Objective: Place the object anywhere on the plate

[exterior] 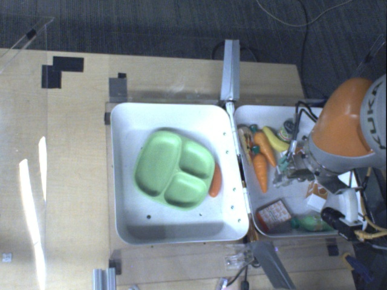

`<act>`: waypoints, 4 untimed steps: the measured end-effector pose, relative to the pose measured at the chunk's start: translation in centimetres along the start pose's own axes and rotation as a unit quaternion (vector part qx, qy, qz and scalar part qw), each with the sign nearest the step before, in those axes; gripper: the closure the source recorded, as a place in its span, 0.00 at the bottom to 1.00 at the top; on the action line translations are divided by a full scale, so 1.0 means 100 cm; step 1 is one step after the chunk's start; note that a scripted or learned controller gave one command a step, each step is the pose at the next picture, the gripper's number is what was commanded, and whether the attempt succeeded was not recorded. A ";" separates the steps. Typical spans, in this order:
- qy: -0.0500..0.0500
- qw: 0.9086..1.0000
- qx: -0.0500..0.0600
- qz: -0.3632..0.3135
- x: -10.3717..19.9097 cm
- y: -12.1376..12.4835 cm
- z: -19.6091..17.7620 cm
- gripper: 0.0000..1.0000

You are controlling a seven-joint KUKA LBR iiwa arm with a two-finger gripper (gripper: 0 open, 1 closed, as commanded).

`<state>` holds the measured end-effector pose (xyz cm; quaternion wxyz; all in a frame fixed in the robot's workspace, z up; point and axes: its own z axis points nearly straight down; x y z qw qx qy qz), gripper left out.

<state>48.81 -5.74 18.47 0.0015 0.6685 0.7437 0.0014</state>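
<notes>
Wooden bench (72, 162), white bins, green plate (174, 169) (arm lettering cropped, unreadable)

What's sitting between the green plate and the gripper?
In the camera view, between plate and gripper: one carrot by the plate, the bins' divider, and more carrots.

A green three-compartment plate (174, 169) is being carried flat at the centre of the left bin (124, 222). An orange carrot (214, 181) is being supported against the plate's right edge, off the plate.
</notes>
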 end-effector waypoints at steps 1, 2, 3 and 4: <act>0.000 1.000 0.000 0.019 -0.001 0.000 0.000 1.00; 0.000 1.000 0.000 0.019 -0.001 0.000 0.000 0.00; 0.000 1.000 -0.003 0.016 0.000 0.002 -0.011 1.00; -0.004 1.000 -0.006 0.012 -0.080 0.011 0.094 1.00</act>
